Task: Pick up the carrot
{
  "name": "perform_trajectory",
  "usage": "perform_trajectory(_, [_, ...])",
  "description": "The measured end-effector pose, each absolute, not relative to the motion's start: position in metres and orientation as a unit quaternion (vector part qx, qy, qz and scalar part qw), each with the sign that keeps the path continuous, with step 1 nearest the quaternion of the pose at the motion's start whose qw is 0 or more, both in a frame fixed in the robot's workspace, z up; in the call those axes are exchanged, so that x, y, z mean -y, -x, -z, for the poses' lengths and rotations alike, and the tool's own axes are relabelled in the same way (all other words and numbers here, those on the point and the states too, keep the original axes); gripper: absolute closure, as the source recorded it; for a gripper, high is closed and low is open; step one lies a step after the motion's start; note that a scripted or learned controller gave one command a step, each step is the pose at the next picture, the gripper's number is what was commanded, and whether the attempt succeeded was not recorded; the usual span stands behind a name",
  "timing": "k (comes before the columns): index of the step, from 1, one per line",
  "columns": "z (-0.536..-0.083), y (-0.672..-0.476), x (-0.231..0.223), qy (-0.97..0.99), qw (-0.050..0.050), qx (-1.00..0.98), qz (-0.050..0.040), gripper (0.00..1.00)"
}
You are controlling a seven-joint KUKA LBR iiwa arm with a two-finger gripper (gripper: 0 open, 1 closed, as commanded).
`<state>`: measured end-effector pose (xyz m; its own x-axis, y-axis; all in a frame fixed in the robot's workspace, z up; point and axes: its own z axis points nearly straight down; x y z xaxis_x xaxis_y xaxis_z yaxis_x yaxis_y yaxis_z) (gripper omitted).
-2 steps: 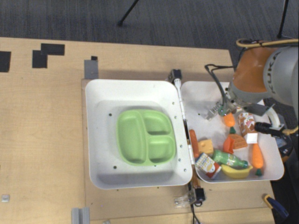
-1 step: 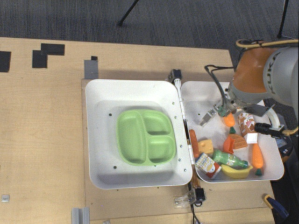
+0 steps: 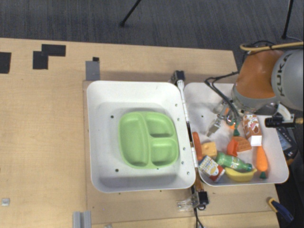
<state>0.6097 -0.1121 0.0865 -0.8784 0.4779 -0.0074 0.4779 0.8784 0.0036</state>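
Camera view, bench: a pale wooden bench (image 3: 42, 127) carries two shallow white bins side by side, seen from above at a slant.
Left bin: the larger white plastic bin (image 3: 102, 175) holds a light green divided plate (image 3: 148, 139) with three compartments, lying flat near its middle.
Right bin: the smaller white plastic bin (image 3: 202, 96) holds a loose heap of toy food crowded toward its near edge, which leaves the far half bare for the arm to work in.
Carrot: the small orange tapered toy carrot (image 3: 261, 158) lies near the right wall of the right bin, pointing roughly near to far, just right of a tan bread-like slice (image 3: 243, 144).
Neighbours: a yellow toy banana (image 3: 240, 175) and a green bottle-shaped piece (image 3: 232, 162) lie just left and nearer, close enough to crowd a grasp.
Gripper: the metal two-finger gripper (image 3: 219, 122) hangs over the middle of the right bin, well left of the carrot.
Jaws: spread apart, pinching nothing.
Arm: the grey arm with an orange band (image 3: 256, 75) reaches in from the right.
Judgement: the carrot is not yet grasped; the gripper likely needs to travel right and nearer.
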Motion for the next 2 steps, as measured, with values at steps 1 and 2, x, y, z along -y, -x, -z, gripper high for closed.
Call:
perform_trajectory(1, [-0.0865,-0.6097,0.1121,-0.247,0.004,-0.969,-0.0009,0.0])
perform_trajectory(2, [-0.0865,-0.6097,0.1121,-0.247,0.004,-0.969,-0.0009,0.0])
